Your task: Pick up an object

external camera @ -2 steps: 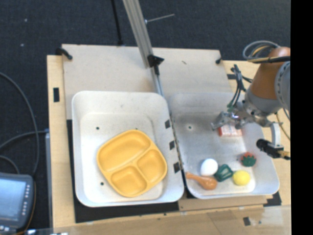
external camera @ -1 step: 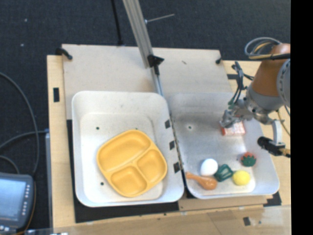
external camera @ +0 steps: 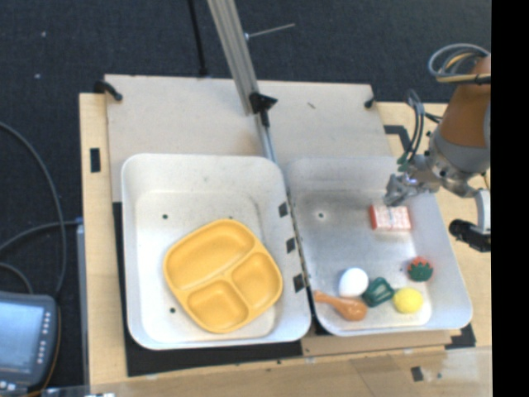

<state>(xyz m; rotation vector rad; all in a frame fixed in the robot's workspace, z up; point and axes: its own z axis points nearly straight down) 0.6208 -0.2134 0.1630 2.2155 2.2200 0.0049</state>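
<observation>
Single fixed camera, mounted above the tabletop (external camera: 207,122) and looking down at a slant. The far edge of the tabletop lies toward the top of the frame, the near edge toward the bottom. Both white bins, the left bin (external camera: 140,180) and the right bin (external camera: 331,180), fall wholly within the frame, with dark floor (external camera: 83,23) beyond. The arm (external camera: 464,118) enters at the tabletop's right edge.

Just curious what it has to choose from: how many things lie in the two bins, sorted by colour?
Yellow: 2, divided tray, ball
White: 1, ball
Green: 1, toy
Orange-brown: 1, spoon-like piece
Red and green: 1, small piece
Red and white: 1, box
Total: 7
</observation>
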